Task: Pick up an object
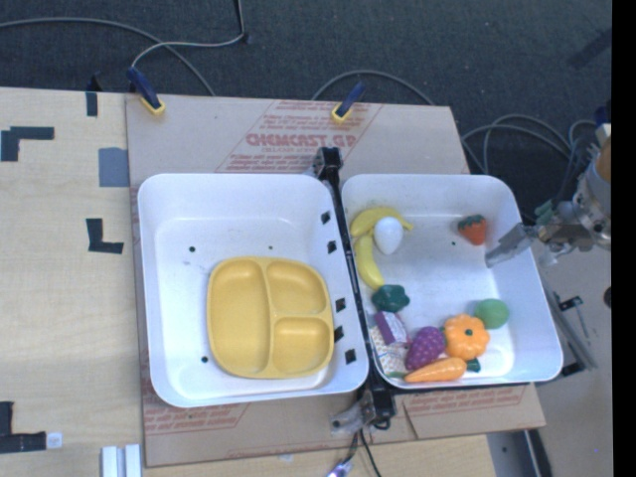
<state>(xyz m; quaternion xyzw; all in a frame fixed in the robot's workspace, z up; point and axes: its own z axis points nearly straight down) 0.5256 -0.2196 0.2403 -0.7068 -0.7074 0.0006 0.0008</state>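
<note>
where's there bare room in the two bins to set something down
Left bin: bare floor along the far wall, above the yellow divided plate, plus its three compartments. Right bin: an open patch mid-floor, between the banana, the strawberry and the green ball. Crowded: the near edge around the pumpkin.

- My gripper (pixel 509 243) hangs over the right bin's (pixel 522 212) right rim.
- Below me: banana (pixel 365 241), white egg (pixel 388 235), strawberry (pixel 474 230), pumpkin (pixel 466 336), carrot (pixel 435 371), grapes (pixel 424 346).
- A yellow tray (pixel 268 317) sits in the left bin (pixel 164 207).
</note>
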